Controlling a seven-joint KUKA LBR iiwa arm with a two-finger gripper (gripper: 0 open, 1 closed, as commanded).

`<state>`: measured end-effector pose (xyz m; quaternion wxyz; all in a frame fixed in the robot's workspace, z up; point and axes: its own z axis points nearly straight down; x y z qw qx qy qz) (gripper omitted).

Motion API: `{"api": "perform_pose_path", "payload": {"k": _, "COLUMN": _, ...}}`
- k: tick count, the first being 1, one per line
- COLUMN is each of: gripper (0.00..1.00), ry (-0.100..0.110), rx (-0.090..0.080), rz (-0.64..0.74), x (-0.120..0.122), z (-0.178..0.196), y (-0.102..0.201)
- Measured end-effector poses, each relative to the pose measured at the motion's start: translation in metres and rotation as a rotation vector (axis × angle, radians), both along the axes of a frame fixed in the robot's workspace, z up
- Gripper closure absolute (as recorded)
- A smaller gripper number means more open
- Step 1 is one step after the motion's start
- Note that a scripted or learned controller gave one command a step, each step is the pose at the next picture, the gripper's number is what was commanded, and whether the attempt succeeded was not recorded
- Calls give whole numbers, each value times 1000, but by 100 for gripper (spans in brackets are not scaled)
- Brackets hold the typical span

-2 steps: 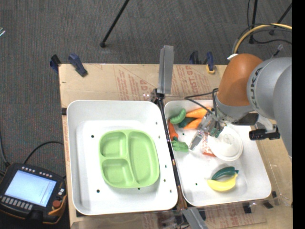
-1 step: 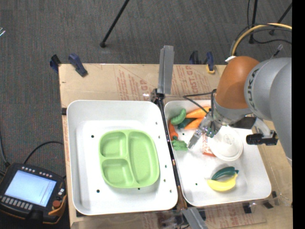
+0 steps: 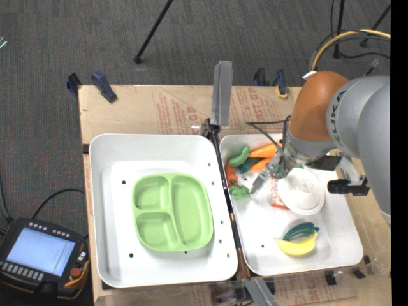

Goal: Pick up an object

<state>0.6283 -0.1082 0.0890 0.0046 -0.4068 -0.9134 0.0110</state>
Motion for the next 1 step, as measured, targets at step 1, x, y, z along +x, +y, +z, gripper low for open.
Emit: {"api": "perform_pose_path", "payload": {"k": 1, "gripper": 0, "ry": -17, "rx": 13, "rz": -292, "x": 12, "z": -2, "y": 18}}
